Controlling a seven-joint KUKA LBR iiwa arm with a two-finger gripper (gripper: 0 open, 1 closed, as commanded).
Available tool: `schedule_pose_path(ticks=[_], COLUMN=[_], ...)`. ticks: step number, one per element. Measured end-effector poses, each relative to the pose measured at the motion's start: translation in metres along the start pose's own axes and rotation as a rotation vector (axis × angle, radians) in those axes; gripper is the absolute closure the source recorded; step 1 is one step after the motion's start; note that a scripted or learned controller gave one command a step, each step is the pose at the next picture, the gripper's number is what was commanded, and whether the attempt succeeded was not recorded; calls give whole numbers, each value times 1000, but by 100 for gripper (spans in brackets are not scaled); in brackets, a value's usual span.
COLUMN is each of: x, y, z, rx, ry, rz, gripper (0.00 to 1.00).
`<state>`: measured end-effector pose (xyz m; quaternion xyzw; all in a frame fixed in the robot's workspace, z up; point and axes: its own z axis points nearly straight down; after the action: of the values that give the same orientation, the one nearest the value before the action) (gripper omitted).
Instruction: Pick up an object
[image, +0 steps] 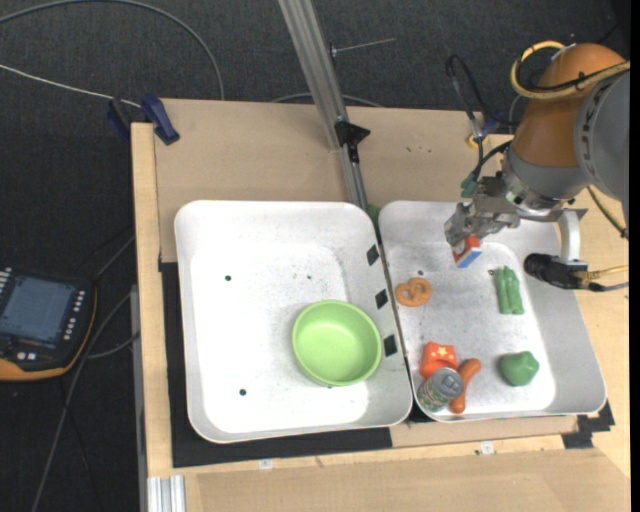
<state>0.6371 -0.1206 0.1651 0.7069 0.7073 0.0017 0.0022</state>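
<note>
Starting at the near edge of the right bin (590, 385): a can (438, 388) lies on its side in the corner, touching an orange carrot-like piece (464, 378) and an orange-red block (438, 355). Just right of them there's a green pepper-shaped toy (519, 368). Further back, a green pod thing (509, 290) lies with its long axis running near-to-far, and a small brown pretzel-ish ring (412, 292) rests by the divider. The left bin (200, 300) has a lime green bowl (336, 342) in its near right part. At the far end of the right bin, the gripper (470, 238) hangs with a small red-and-blue object (467, 256) right at its tip. Looks pinched between the fingers, though honestly it's too small to call, so I can't tell how wide the jaws are.
</note>
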Motion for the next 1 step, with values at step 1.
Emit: schedule_pose_path(ticks=[1], x=[-6], y=[-3], z=[-46], rx=[1], ry=[0], rz=[1], gripper=[100])
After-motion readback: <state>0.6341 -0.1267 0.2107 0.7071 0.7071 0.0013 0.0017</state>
